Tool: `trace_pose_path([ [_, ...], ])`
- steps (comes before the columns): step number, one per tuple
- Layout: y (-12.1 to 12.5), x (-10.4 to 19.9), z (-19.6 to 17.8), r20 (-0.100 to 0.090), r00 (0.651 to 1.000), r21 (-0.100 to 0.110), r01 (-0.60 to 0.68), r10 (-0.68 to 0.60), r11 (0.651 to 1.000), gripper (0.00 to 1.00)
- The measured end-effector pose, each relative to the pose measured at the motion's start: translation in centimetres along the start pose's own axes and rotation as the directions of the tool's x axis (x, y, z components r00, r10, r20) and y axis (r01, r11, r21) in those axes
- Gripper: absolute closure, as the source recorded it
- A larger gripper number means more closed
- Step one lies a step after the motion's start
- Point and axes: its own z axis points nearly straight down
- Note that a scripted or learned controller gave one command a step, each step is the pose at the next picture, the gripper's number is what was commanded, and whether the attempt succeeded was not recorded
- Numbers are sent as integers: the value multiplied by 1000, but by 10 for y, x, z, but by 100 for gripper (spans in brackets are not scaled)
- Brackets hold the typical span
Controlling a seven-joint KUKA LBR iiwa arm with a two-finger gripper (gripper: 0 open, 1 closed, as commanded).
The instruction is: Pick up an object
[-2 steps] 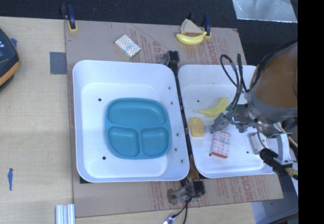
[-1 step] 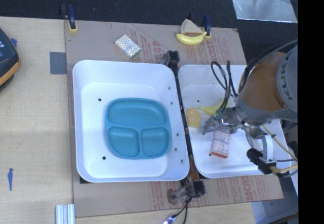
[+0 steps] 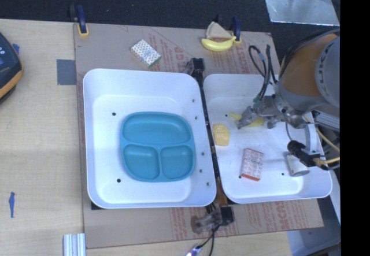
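Glossy white right bin [image 3: 272,191], metal end effector [image 3: 250,117] low over yellow scrap [image 3: 254,123], grip unclear, flat printed packet [image 3: 252,164] nearby

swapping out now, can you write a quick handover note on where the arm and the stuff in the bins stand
Claw: low in the right bin, at its upper middle, right over a small yellow piece. Whether it is open or shut cannot be made out, and no grasp is confirmed.
Things: a pale yellow block sits by the right bin's left wall; a small printed packet lies nearer the front. The blue divided plate lies in the left bin. A banana and a patterned packet lie on the board behind the bins.
Done: arm reached into the right bin.
Left: grip one thing and lift it.
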Motion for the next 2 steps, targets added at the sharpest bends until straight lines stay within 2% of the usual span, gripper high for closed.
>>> trace_pose_path([
  [1,64,-37,0,-1,1000,1,1,-1,1000,0],
  [2,0,6,-121,-1,1000,-1,0,0,1000,0],
])
